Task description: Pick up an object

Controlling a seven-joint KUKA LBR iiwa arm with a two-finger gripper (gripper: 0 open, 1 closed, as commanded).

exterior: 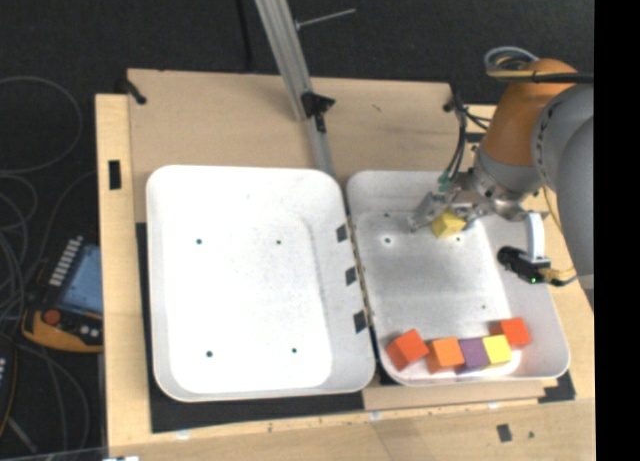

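Observation:
My gripper (447, 215) hangs over the far part of the right bin (430, 279), reaching in from the right. A small yellow block (449, 223) sits between its fingers, held above the bin floor. Along the near wall of the same bin lies a row of blocks: a red-orange one (406, 348), an orange one (445, 353), a purple one (472, 354), a yellow one (497, 350) and another red-orange one (514, 331).
The left bin (250, 279) lies beside the right one. A slanted metal pole (290, 59) rises from the bench behind the bins. Cables and a handheld pendant (70, 294) lie on the floor at left.

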